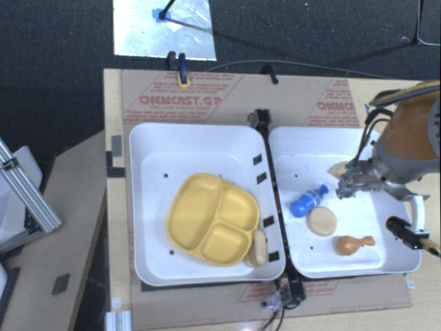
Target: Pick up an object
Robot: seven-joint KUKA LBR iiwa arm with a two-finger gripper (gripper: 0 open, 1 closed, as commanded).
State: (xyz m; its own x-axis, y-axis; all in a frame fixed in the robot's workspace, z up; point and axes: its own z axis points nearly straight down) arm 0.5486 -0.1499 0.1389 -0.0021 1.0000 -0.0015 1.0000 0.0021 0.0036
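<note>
In the right bin (303, 158) lie a small blue bottle (307, 201), a round beige disc (322, 221) just below it, and an orange drumstick-shaped toy (353, 243) near the front wall. My gripper (349, 183) hangs over the right bin, to the right of the blue bottle and above the disc, on the grey arm with the orange band (411, 136). Nothing shows between its fingers.
The left bin (155, 150) holds a yellow divided plate (212, 219) with a tan oblong piece (258, 247) at its lower right edge. A black divider (270, 185) runs between the bins. Cardboard lies under both bins.
</note>
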